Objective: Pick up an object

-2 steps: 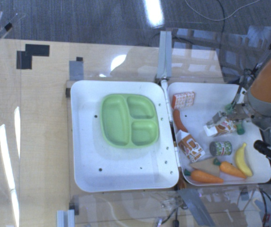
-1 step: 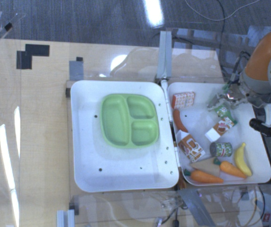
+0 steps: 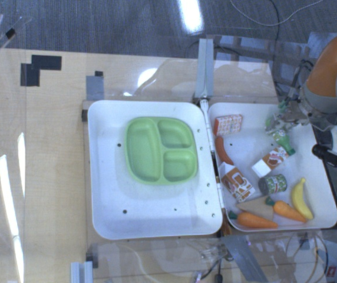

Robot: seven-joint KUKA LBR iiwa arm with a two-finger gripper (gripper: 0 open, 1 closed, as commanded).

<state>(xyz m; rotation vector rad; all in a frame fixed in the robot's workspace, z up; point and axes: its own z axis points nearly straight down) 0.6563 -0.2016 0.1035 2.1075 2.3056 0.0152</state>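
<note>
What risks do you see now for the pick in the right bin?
1. The gripper is over a green packet near the bin's far wall; the fingers may strike that wall.
2. The can, carrot and banana lie close together, so a grasp there may push neighbours.

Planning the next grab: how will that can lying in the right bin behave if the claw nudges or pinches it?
The can lies on its side, so a nudge will probably roll it toward the banana or the carrot. Its round wall looks smooth and may slip in a pinch. It seems rigid, so it likely won't crush.
</note>
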